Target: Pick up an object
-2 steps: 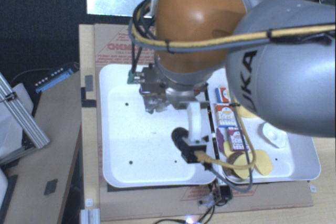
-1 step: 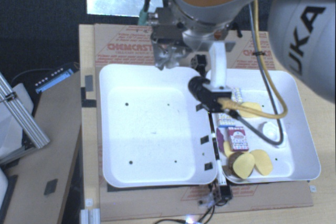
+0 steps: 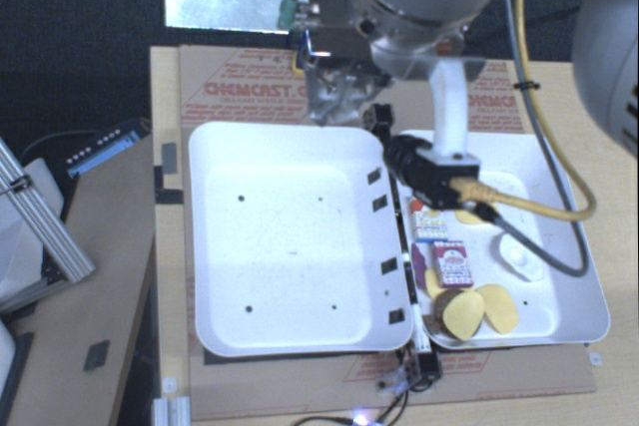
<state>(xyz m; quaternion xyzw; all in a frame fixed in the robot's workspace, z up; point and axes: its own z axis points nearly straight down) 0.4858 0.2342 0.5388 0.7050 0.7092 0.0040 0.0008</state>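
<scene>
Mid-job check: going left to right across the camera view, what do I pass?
metal rail → left bin → red box → white lump

Two bins sit side by side on a cardboard sheet [image 3: 250, 85], left bin [image 3: 215, 244] and right bin [image 3: 564, 304], inner walls touching. In right bin a small box [image 3: 451, 264] lies near the left wall, a disc [image 3: 461, 315] in front of it, a second disc [image 3: 501, 307] touching that one's right side, a small lump [image 3: 519, 259] right of the box. Gripper [image 3: 337, 105] hangs over left bin's back rim, near its right corner.
</scene>
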